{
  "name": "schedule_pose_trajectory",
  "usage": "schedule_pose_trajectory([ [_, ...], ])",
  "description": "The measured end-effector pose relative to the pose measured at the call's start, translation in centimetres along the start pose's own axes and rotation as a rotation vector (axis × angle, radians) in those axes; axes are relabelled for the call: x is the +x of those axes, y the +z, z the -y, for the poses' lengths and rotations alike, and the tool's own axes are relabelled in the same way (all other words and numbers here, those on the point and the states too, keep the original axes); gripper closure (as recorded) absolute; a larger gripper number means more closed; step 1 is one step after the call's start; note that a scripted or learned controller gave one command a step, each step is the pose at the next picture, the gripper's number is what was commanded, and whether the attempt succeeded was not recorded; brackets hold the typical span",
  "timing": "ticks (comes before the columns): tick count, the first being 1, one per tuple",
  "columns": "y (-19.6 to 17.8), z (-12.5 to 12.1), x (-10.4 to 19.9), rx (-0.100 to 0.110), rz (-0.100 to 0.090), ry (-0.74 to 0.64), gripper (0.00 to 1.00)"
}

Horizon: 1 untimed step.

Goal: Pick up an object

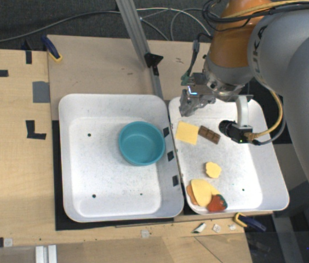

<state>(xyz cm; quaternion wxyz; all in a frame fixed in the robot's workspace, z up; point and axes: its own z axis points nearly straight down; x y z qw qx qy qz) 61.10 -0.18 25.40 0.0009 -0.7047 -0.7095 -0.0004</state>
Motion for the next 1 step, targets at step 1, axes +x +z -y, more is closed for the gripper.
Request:
schedule_pose_trajectory([
  [1, 0.09, -1.18, 5.02, 0.0, 0.001, 0.001, 1.0],
])
